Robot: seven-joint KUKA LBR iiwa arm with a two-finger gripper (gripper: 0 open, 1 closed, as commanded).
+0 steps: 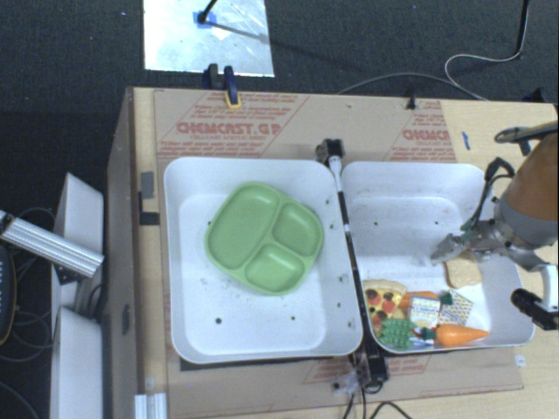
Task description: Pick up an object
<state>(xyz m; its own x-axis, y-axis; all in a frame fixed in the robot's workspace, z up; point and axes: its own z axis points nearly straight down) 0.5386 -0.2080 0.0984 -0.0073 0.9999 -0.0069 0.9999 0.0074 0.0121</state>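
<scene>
From my station I see the tool (447, 248) low inside the right bin (410, 190), near that bin's right side, its metal fingers pointing left across the white floor; whether they are apart or together I cannot tell, and I see nothing between them. Just beside the tool, on its lower right, lies a tan slice of toy bread (463, 273), partly under the wrist hardware. Below that, crowded along the bin's near wall, sit the pickable things: a toy pizza slice (384, 298) with red dots at the left, a green bumpy piece (396, 333) beneath it, a small printed box (424, 308) in the middle, a patterned packet (456, 306) just right of the box, and an orange carrot (460, 335) lying flat along the front edge. These touch or overlap one another, and all sit apart from the tool tips. The bin's upper half is bare white floor. Across the dividing rims, the left bin (188, 234) holds a green sectioned plate (265, 236), lying flat near its middle and well apart from the tool. The arm (534, 195) comes in from the right edge, its orange band bulking above the grey wrist, bent down and leaning leftward into the bin. Both bins rest on the bench (262, 125), whose brown printed board shows behind them.
</scene>
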